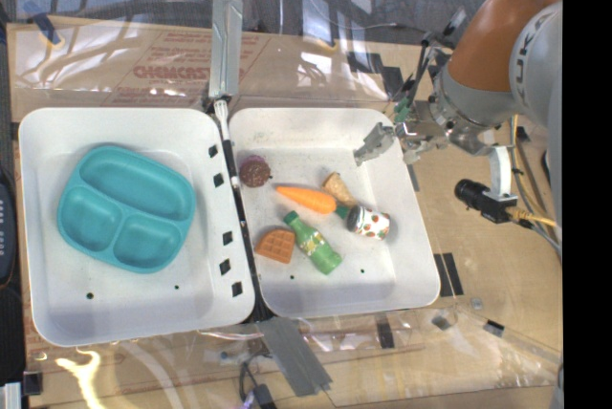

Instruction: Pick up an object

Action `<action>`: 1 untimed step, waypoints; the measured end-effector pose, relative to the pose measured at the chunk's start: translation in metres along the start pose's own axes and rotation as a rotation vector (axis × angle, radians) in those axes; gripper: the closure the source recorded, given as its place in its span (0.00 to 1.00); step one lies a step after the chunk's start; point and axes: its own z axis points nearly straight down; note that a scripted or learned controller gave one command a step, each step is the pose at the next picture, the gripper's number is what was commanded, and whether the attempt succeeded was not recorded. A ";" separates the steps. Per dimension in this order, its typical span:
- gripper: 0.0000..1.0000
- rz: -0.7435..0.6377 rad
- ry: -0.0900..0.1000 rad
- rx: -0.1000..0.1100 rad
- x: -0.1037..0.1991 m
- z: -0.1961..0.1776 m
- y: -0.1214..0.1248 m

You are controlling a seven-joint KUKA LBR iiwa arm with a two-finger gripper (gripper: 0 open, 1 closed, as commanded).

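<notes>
Five small things sat in the right bin (406,206) at that point, and my jaws (375,145) hung over its upper right corner with nothing between them. Honestly couldn't tell from the camera view whether they were apart or together, the angle blurred that bit.

Closest to me was the little cone-shaped piece (337,187), touching the tip of the orange carrot (306,199). Just beside those lay a small white bottle with red spots (368,223), and below the carrot a green bottle (314,243) on a slant, touching a waffle-looking brown piece (276,247). A dark round ball (254,172) sat near the divider, apart from the rest.

My take: the carrot looked like the best bet. It was long, lay flat and had open floor above it. I'd have turned the wrist so the jaws crossed its narrow width, aimed at the thick end away from the cone, and come straight down. The clutter around the bottles seemed likely to get bumped.

The left bin (38,292) carried a blue divided plate (126,206), nothing worth chasing there.
</notes>
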 end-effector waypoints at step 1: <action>0.00 -0.002 0.001 0.005 0.017 0.104 -0.021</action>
